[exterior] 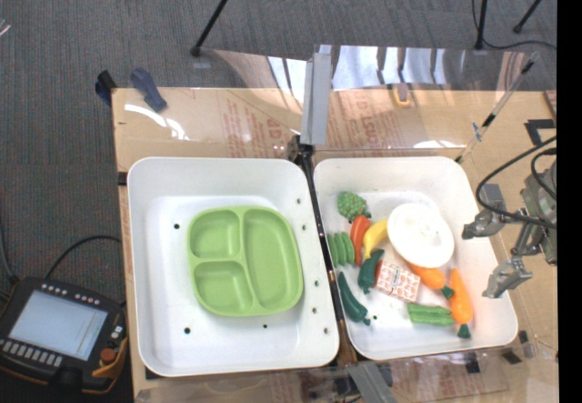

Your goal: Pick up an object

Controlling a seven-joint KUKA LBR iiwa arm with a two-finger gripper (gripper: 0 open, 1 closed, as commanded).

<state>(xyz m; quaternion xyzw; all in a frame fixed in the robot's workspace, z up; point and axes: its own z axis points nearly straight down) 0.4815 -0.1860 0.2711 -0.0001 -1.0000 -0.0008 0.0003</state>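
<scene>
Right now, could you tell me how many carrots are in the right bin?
2. One carrot lies near the right bin's right wall, pointing toward the front. The other carrot pokes out from under the white plate; more may hide beneath it.

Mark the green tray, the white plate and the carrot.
green tray [244, 262], camera view, ridge between its compartments.
white plate [420, 234], camera view, centre of its top face.
carrot [460, 299], camera view, middle of the orange body.

Right bin [473, 183] crowded with toy food [400, 278], far corner bare
</scene>
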